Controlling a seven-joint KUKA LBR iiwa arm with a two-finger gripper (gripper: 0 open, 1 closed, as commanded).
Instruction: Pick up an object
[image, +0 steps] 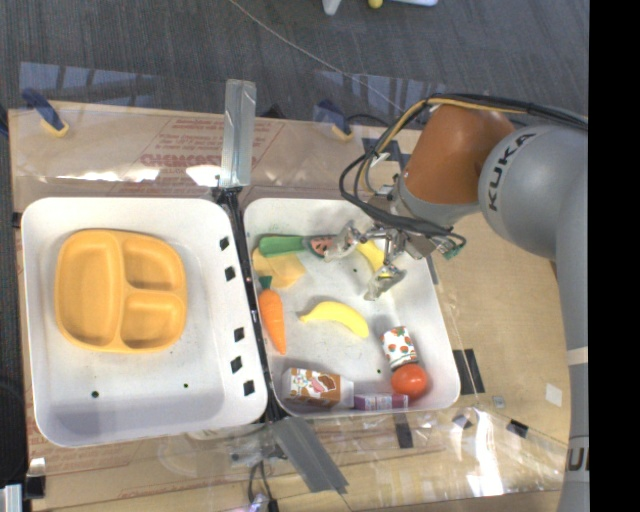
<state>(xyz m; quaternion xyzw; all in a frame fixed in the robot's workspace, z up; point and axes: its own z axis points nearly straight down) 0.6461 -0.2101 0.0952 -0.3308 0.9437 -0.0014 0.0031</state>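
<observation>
My gripper (366, 262) hangs low over the upper part of the right bin (440, 330), open, its two metal fingers (384, 281) spread apart. A small yellow object (371, 254) lies between them; I cannot tell if they touch it. Left of the gripper lie a green-handled tool (283, 243) and a pale yellow piece (280, 270). An orange carrot (272, 316) lies along the bin's left wall. A yellow banana (336, 317) sits mid-bin. A small strawberry-labelled container (398, 346), a red tomato (408, 380) and a brown bottle (315, 386) lie near the front.
The left bin (60, 400) holds an orange divided plate (120, 290). A grey divider clip (238, 130) stands at the back between the bins. Cables loop from the arm's orange wrist (450, 155) over the right bin's back edge.
</observation>
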